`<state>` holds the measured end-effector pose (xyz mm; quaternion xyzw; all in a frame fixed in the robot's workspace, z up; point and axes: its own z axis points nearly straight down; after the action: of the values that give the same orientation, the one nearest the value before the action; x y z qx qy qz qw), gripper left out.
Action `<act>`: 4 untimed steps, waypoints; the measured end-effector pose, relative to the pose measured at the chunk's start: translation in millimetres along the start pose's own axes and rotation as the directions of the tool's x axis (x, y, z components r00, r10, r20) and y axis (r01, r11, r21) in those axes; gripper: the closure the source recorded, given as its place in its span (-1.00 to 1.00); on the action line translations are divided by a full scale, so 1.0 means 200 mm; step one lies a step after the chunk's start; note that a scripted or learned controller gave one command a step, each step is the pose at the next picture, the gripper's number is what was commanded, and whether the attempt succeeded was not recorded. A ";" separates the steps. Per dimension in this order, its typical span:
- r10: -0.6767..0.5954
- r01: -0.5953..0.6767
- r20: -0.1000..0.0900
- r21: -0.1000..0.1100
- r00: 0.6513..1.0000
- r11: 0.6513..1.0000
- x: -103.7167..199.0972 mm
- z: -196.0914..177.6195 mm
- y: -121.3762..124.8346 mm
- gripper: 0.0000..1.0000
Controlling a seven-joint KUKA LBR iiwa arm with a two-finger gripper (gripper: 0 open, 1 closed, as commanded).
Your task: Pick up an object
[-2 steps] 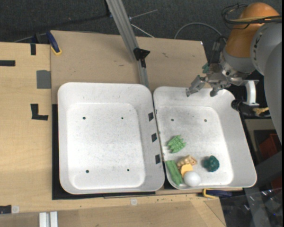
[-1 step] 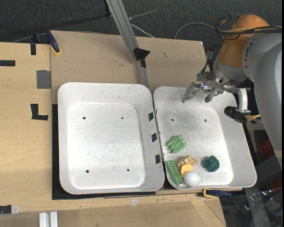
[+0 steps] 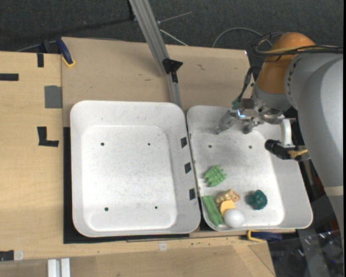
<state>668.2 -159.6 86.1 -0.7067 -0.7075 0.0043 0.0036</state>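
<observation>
On the wooden bench (image 3: 23, 154) we see, nearest, the right bin's (image 3: 288, 212) front corner crowded with a white ball (image 3: 234, 217), a tan piece (image 3: 226, 199), a green strip (image 3: 212, 209), a dark-green object (image 3: 256, 199) and a ridged green piece (image 3: 215, 175). Farther back the gripper (image 3: 236, 122) hangs, fingers spread and empty. We think the crowding risks a glancing miss.
</observation>
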 end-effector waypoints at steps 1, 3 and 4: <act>-0.001 0.001 0.000 -0.001 1.000 1.000 0.00 -0.06 0.00 1.00; 0.000 0.000 0.000 -0.016 1.000 1.000 0.03 -0.51 -0.05 1.00; 0.000 0.000 0.000 -0.015 1.000 1.000 0.05 -0.72 -0.05 1.00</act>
<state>659.8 -150.2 230.9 -0.7066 -0.7076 -0.0011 -0.0015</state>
